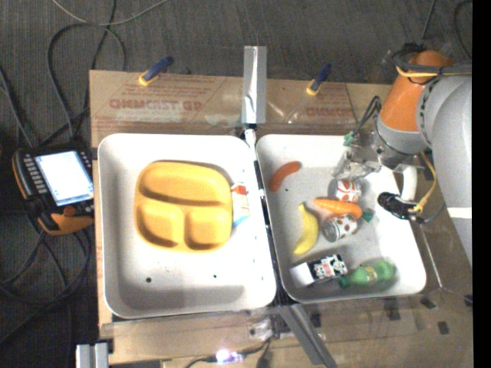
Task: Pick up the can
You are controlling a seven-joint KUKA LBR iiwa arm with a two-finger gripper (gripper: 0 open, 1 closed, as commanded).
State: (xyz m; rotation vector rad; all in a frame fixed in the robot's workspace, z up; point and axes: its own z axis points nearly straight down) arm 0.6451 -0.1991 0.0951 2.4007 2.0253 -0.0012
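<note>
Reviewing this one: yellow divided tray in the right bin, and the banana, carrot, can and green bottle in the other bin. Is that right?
Not quite. The camera view shows the yellow divided tray in the left bin, not the right. The banana, carrot, can and green bottle lie in the right bin.

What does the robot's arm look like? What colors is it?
The arm is chunky and rounded, like a fat grey tube. It has a bright orange band just above the wrist. At the end is a small metal gripper, thin and silvery-dark. Black cables loop beside the wrist.
</note>
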